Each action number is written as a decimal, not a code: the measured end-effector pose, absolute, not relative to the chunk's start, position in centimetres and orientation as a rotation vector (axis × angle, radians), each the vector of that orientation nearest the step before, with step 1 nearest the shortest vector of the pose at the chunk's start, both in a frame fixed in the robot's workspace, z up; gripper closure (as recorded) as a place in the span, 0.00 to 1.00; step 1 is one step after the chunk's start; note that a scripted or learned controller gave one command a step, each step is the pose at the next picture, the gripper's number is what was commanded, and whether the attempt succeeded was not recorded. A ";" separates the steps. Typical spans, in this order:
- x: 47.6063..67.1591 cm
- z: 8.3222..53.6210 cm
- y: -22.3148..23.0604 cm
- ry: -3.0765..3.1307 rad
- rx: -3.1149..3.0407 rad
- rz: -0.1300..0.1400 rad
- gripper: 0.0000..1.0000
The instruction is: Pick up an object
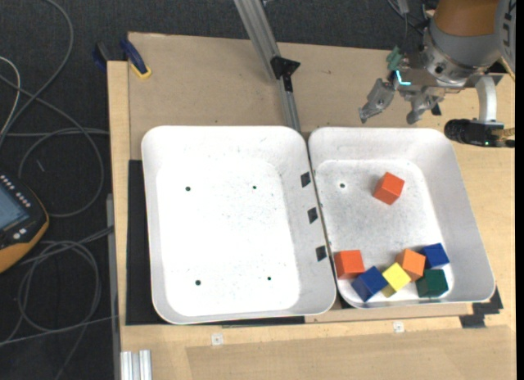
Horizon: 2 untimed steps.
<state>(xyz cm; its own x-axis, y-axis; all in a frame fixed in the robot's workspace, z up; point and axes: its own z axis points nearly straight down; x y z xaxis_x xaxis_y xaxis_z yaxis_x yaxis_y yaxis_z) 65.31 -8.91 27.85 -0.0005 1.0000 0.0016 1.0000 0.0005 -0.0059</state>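
Note:
The right bin holds several small blocks. One orange block lies alone in its upper middle. Along the front edge sit another orange block, a blue one, a yellow one, a third orange one, a second blue one and a dark green one. My gripper hangs above the bench just behind the right bin's far rim, open, with nothing between its fingers.
The left bin lies beside the right one, with black clips along the shared edge. A grey metal pole slants up from a clamp behind the bins. Cables and a handheld pendant lie on the floor at left.

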 end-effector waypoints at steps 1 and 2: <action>65.4 28.1 -8.9 -2.222 -2.219 0.001 0.00; 64.4 23.0 -9.3 -2.217 -2.218 0.007 0.00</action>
<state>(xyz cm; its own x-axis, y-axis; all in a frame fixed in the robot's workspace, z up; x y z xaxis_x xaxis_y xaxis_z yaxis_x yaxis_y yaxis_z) 64.37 -9.26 23.01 0.0007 1.0000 0.0008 1.0000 -0.0007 -0.0067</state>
